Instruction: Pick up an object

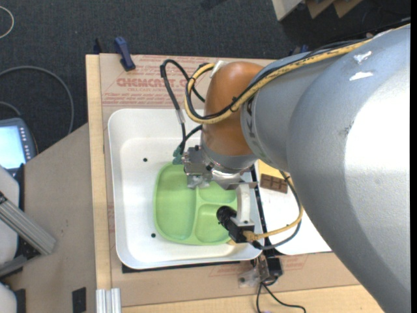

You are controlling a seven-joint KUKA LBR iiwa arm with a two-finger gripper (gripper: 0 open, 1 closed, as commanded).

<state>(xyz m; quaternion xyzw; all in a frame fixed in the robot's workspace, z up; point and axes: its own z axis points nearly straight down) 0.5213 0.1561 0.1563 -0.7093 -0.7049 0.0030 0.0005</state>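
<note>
A green divided tray (186, 207) lies in the left white bin (130, 175), toward the bin's near right corner. The grey arm (326, 142) (orange band above the wrist) reaches down over the tray — its gripper (195, 175) sits at the tray's upper edge, its state impossible to tell.

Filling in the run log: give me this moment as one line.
arm: over left bin | tool: above green tray | grasp: cannot tell | right bin: brown item
</note>
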